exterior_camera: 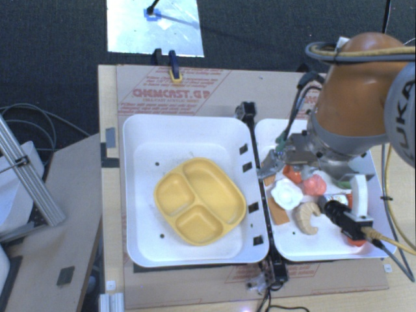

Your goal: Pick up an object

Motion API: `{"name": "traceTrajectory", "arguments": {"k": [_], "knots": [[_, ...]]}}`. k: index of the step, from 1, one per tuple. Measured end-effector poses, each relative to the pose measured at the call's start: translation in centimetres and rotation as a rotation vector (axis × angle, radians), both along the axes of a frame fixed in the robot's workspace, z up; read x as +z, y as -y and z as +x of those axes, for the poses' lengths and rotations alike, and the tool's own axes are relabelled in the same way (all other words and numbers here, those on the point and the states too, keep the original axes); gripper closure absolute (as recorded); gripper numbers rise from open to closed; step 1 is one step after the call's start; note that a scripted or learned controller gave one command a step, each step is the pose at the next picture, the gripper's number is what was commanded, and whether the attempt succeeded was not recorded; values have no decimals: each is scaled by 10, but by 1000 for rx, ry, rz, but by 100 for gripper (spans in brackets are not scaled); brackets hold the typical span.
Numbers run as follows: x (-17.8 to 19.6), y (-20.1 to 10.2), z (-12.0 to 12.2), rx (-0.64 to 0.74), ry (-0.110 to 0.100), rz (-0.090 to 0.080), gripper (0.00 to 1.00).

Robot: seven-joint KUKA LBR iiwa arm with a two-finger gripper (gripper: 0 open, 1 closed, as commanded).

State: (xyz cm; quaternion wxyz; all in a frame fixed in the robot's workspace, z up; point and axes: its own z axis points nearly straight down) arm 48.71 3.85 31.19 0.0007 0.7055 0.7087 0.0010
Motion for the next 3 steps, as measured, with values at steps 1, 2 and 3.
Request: {"name": "traceTrajectory", "arguments": {"k": [1,2,3], "knots": [[-134,68,14,-11,-11,-3,0],[64,40,14,4,18,2,0],[-98,-21,-2,4,-12,1,0]]}}
